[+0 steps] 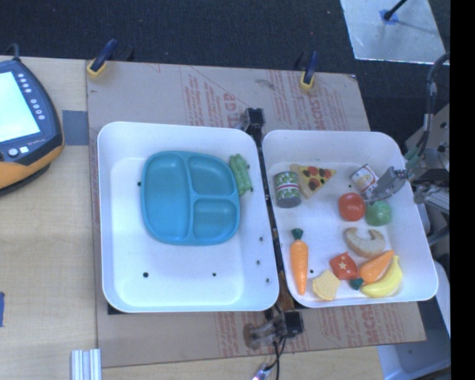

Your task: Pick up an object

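Your gripper [389, 182] sits low over the right shallow white bin [404, 150], near its far right wall.
You cannot tell its grasp state. Its tip is just beside the small silver-wrapped packet [363, 178], with the round red tomato toy [351, 206] and round green toy [378, 212] close below.

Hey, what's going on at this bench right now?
A robot arm reaches in from the right, its gripper low over the right bin, near a small packet, a tomato and a green ball. Nothing is visibly held. The left bin holds a blue tray.
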Controlling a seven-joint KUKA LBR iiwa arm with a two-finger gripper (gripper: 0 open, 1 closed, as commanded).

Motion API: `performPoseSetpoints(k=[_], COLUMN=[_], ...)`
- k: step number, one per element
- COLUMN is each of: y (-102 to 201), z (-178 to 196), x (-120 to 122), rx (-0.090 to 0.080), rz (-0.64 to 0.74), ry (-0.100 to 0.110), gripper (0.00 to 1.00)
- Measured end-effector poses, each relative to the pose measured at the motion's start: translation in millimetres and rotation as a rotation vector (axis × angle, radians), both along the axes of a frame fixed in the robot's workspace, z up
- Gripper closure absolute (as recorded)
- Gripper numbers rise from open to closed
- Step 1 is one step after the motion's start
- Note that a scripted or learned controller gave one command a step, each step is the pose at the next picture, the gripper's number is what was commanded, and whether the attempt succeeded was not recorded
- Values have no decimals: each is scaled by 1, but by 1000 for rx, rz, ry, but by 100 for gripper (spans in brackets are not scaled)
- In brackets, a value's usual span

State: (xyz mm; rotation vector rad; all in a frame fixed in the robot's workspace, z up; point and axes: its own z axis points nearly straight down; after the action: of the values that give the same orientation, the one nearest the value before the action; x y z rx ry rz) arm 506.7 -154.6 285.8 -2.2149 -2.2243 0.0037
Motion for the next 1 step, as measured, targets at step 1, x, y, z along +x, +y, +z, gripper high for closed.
performPoseSetpoints(k=[1], y=[-15], z=[-110], x=[-23], rx=[0], rz=[1], ry=[1], gripper=[0])
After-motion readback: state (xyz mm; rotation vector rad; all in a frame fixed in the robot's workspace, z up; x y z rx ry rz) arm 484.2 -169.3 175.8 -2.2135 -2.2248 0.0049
